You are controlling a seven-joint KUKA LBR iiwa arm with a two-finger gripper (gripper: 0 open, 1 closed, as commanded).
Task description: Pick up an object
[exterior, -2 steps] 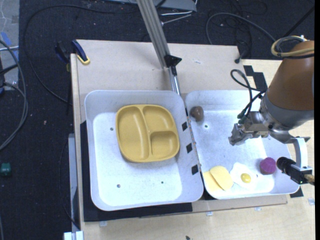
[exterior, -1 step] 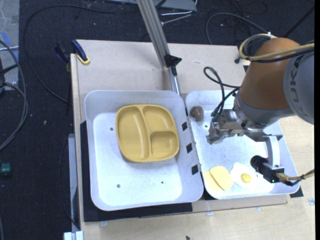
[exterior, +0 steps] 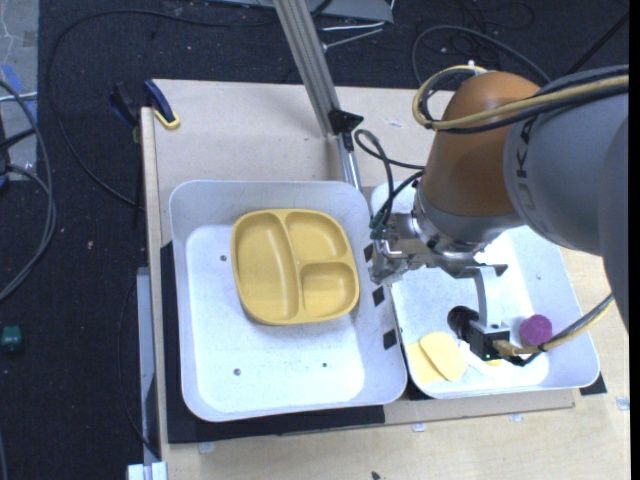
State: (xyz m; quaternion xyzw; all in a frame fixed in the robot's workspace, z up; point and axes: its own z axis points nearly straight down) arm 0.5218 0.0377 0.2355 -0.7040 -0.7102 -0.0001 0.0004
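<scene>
Inspection of the bench finds 2 white bins side by side, with the arm [exterior: 570, 168] reaching in over the right bin [exterior: 560, 268]. The gripper [exterior: 398, 251] hangs low at that bin's left edge, close to the wall shared with the left bin [exterior: 210, 368]. The wrist's bulk covers it from above, so I cannot tell how far open it is, and nothing can be seen in its hold. No pick is recorded as made. Candidate items number 3. A pale yellow piece [exterior: 441, 356] lies flat against the near edge of the right bin, toward its near-left corner. A small purple object [exterior: 538, 328] sits toward the near-right corner, well apart from the gripper. A yellow divided plate [exterior: 296, 266] rests level in the left bin, nearer its far and right edges, leaving the near half bare. Judgement: the low posture at the left edge suggests a descent aimed at that side of the right bin, and the pale yellow piece is the closest loose item (though it is near, not under, the gripper). It lies flat and thin, so a grasp would likely need to come down squarely over it; the bin wall just beside it leaves little room and could foul the approach.
</scene>
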